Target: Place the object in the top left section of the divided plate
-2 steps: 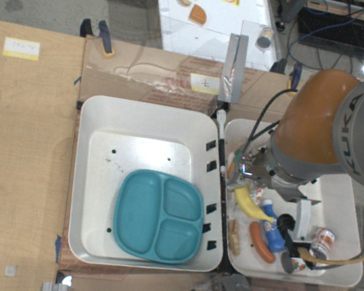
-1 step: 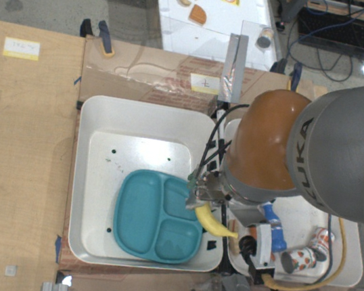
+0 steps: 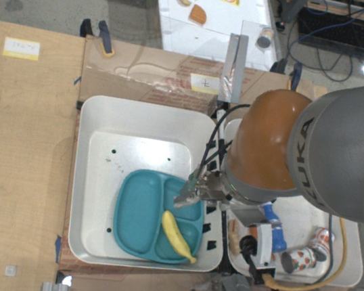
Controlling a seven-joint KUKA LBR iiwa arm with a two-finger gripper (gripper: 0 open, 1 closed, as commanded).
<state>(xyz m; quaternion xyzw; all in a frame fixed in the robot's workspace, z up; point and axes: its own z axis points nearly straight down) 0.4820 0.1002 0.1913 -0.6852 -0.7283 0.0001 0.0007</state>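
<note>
Wooden bench [image 3: 17, 149] w/ two white bins side by side, brown cardboard sheet [image 3: 151, 78] under their far edge. Left bin [image 3: 90, 161] holds a teal divided plate [image 3: 133, 216], sitting toward the bin's near right corner. The plate has one long section on the view's left & two smaller ones stacked on the right.

Banana [image 3: 178, 237] lies flat in the near right section, slanted, w/ its upper end up against the ridge where the sections meet & its lower end by the plate's near right rim. The long left section & the far right one are bare teal.

Arm [image 3: 345, 153] comes in from the right, its orange band [image 3: 268, 145] bulking over the gap betw. the bins. Gripper [image 3: 188, 196] hangs over the far right section, near the banana's upper end but apart from it (nothing seen held). Can't tell if it is wide or narrow, the angle hides that.

Right bin [image 3: 354, 271] has a red & white thing [image 3: 298, 258] lying near its front, too small to name.

Behind the bench: white table [image 3: 211, 2] w/ a few small bits on it, keyboard [image 3: 344, 30] at far right.
</note>
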